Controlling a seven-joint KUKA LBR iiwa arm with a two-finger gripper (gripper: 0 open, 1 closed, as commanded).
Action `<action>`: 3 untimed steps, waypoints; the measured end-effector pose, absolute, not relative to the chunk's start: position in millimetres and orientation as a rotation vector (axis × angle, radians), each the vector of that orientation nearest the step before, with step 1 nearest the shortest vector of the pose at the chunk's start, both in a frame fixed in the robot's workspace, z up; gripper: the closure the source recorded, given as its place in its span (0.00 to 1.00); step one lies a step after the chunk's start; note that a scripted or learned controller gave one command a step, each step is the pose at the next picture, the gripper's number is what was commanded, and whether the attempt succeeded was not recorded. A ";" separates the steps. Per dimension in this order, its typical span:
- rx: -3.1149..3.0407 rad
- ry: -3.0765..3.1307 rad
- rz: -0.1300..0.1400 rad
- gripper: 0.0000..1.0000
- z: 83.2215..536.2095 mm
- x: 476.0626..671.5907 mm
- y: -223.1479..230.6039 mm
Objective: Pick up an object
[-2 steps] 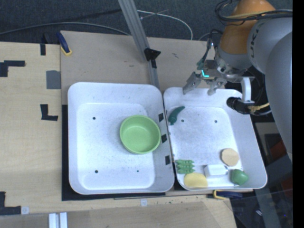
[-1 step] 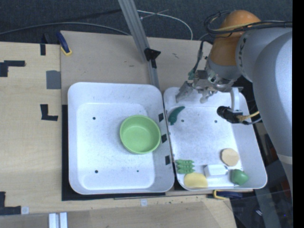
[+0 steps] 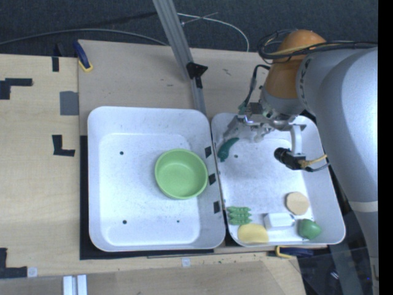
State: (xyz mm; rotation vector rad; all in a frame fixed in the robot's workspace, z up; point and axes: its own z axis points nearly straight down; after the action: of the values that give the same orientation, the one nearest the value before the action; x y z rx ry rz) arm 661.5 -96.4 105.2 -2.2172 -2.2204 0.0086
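- Pale wooden bench [image 3: 37, 183] filled the scene from above, backed by dark floor, with a slanted metal pole [image 3: 175, 35] and thin cables crossing the top.
- Grey arm [image 3: 353, 121] with its orange band [image 3: 293, 48] reached in from the right, over the far end of the right bin.
- Two white bins sat side by side, touching along their inner rims: the left bin [image 3: 110, 226] and the right bin [image 3: 245, 177].
- One green bowl [image 3: 180, 174] stood upright in the left bin, near its right wall. It looked like light, stiff plastic, smooth inside, so I judged a pinch over the rim the only sound hold.
- One gripper [image 3: 249, 128] hung at the far left corner of the right bin; I could not tell whether it was released or clenched.
- One dark teal object [image 3: 227, 147] lay just beside the gripper, below and to its left, against the bin wall. Small and probably light; whether it was touching the gripper, I could not tell.
- Five small things clustered at the right bin's near edge: one tan disc [image 3: 297, 203], one yellow lump [image 3: 252, 232], one white block [image 3: 279, 220], one green ball [image 3: 309, 229] and one ribbed green piece [image 3: 239, 214].
- These looked light; the ball seemed likely to roll, the block offered flat sides to squeeze.
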 end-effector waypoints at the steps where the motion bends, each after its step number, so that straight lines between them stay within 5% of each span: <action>1: -2.218 -2.223 0.006 0.00 87.2 660.9 -95.5; 2: -2.217 -2.225 0.005 1.00 98.2 661.2 -95.0; 3: -2.223 -2.226 -0.003 1.00 153.7 659.8 -104.0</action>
State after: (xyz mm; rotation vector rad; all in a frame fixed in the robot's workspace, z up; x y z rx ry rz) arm 659.8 -104.0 153.7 -2.2225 -2.2257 -0.0035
